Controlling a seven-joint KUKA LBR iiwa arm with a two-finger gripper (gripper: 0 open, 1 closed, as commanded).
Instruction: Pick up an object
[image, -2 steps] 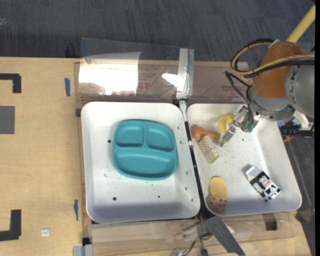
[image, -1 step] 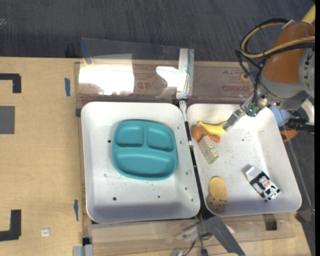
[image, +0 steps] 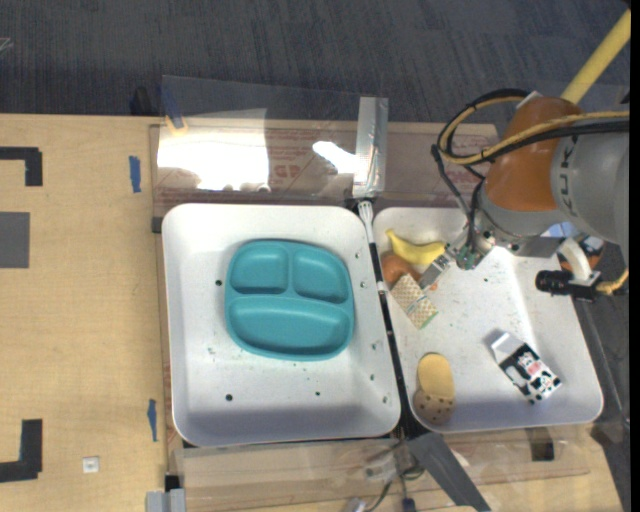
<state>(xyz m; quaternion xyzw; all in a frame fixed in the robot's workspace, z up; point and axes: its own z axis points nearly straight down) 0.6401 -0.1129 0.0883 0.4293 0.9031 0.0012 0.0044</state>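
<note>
Gripper is down at the right bin's ten o'clock, crowding the banana; grip state unclear. Cluttered corner: it may snag the speckled packet at six o'clock, or slip.

The light here is bright and even. It comes from above me. A clear plastic sheet at the far side, behind the left bin, shines with strong white glare, and I cannot see through that patch. Both white bins look very bright. The teal plate drops a soft, thin shadow on its near edge. My arm lays a faint grey shadow on the far part of the right bin. The small things in that bin look a bit fuzzy. The picture is grainy, not sharp.
</note>
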